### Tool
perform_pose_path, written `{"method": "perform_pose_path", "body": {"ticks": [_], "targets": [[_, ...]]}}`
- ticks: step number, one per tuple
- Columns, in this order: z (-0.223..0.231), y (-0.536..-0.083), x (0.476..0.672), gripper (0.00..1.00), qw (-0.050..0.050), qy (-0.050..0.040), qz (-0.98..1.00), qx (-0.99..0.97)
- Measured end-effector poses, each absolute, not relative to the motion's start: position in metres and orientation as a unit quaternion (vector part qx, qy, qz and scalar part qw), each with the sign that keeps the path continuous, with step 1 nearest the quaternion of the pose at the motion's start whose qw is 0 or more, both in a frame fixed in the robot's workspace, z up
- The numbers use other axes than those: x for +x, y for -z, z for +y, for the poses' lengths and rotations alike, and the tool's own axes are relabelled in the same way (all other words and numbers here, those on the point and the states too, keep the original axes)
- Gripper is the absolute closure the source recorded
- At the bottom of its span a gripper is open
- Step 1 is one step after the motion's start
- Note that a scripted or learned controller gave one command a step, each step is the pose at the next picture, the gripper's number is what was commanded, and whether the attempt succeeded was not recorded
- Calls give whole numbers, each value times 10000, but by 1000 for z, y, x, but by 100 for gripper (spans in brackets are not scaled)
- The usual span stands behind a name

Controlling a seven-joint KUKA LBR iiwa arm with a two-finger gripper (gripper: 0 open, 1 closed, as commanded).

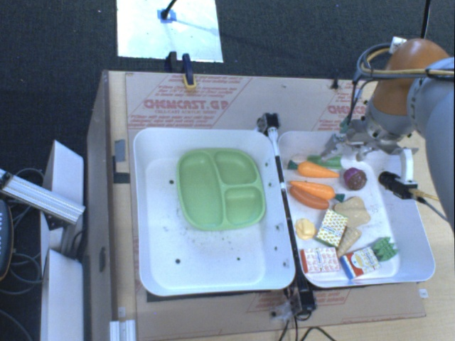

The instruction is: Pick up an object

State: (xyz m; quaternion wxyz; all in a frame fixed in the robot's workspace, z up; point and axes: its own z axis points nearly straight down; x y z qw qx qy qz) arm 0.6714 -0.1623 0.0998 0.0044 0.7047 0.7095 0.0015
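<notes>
The grey two-finger gripper (pixel 353 148), fingers spread and pinching nothing, hovers just beside the small dark purple round toy (pixel 355 178) in the shallow white right bin (pixel 416 241), so it should centre over that toy before descending.

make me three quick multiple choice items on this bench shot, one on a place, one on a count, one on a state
1. Where does the green divided plate lie?
A. in the left bin
B. in the right bin
C. on the floor

2. How many orange carrots lie in the right bin?
A. none
B. two
C. five

3. How does the gripper stand?
A. resting on the green plate
B. at the far end of the right bin, above the toys
C. outside both bins, over the floor

Answers:
1 A, the plate sits mid left bin.
2 B, one carrot lies above another.
3 B, it hangs near the purple ball.
</notes>
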Motion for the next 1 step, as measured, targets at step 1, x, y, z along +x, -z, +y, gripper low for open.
{"method": "perform_pose_path", "body": {"ticks": [1], "targets": [[-160, -87, 670, 0, 26, -11, 7086, 7056]]}}
